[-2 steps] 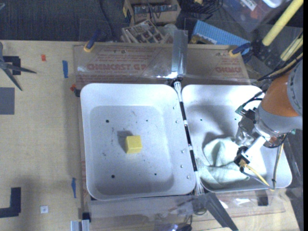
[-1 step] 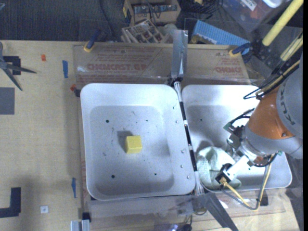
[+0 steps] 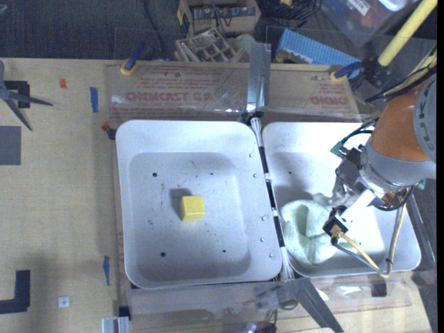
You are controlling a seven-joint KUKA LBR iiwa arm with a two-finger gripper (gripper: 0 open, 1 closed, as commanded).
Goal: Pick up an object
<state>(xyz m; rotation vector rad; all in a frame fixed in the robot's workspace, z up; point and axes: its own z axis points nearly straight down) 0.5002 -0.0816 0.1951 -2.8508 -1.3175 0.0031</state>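
We see the gripper [image 3: 334, 204] over the pale crumpled cloth [image 3: 305, 236], lower right of the frame — looks soft and light, so we'd pinch a raised fold — can't tell if it's spread or closed.

Bright overhead light glares off the shallow white right bin [image 3: 305, 141], bleaching its floor. In the matching left bin [image 3: 139, 141], a small yellow cube [image 3: 193, 207] throws a short, soft shadow up-left. The cluttered background is dim; detail soft throughout.

Soft, seemingly cloth pale rag [image 3: 306, 230]
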